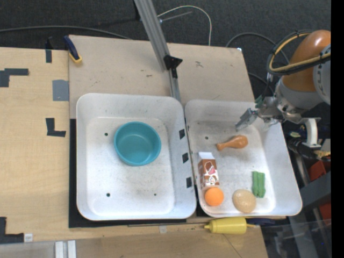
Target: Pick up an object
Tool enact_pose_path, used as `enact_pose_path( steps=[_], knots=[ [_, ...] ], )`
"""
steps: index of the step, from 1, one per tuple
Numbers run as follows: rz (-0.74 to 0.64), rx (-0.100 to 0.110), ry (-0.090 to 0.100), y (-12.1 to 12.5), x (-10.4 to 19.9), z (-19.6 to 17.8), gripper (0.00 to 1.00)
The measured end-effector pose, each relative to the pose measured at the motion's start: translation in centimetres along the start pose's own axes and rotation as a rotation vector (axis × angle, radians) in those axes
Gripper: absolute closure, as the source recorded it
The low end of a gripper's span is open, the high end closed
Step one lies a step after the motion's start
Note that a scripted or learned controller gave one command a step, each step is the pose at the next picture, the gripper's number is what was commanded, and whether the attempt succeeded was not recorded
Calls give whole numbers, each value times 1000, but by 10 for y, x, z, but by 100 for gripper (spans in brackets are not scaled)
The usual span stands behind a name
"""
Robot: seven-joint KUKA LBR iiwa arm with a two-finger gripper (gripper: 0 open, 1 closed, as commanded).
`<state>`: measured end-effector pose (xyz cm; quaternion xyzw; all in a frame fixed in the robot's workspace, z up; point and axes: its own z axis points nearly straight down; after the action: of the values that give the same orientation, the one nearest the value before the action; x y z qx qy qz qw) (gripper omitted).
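My gripper (245,120) hangs over the far right part of the right bin (282,149), its grey fingers pointing down and left. Nothing shows between them. Just below the gripper lies an orange-brown drumstick-shaped toy (233,143). Further toward the front of the same bin are a brown and white carton (208,171), an orange ball (214,196), a pale egg-shaped object (244,200) and a green piece (258,184). A teal bowl (137,143) sits in the left bin (91,160).
A yellow bottle (228,226) lies on the bench just in front of the right bin. A slanted metal pole (156,28) rises from the back between the bins. Cables (185,12) trail behind the bench.
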<state>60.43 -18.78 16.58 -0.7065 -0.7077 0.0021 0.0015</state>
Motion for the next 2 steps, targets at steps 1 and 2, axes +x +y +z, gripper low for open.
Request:
enact_pose_path(
  steps=[1, 2],
  knots=[
    [-1, 3, 1, -2, 6, 64, 0],
    [-1, -3, -1, -2, 6, 78, 0]
  ],
)
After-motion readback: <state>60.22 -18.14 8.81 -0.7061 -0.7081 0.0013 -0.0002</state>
